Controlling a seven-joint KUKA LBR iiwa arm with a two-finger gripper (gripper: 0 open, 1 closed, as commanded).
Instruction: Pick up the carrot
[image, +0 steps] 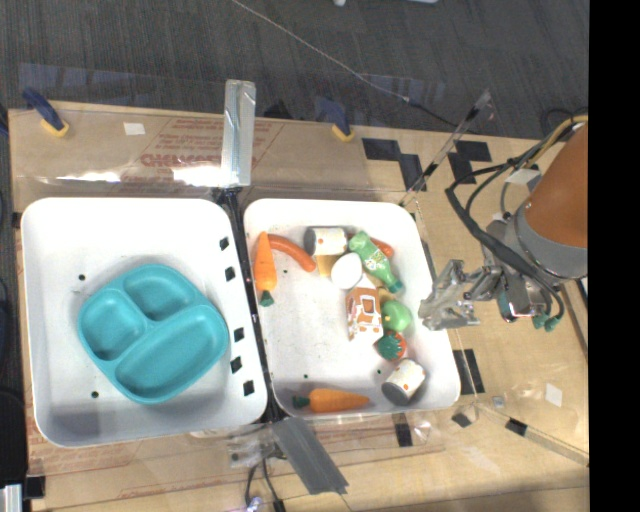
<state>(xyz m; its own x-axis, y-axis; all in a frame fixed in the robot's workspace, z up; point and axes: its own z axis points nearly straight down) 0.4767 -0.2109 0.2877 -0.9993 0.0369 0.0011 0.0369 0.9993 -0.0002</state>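
Carrot (264, 265) in right bin (300, 370)

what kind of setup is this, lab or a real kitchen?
Likely a robot lab bench: two white bins taped to a board, toy food such as a carrot, a teal divided plate, loose cabling by the gripper.

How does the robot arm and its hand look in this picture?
The arm is grey with a broad orange band above the wrist. Black cables loop beside it. The hand is bare silvery metal, with small teal parts near its base.
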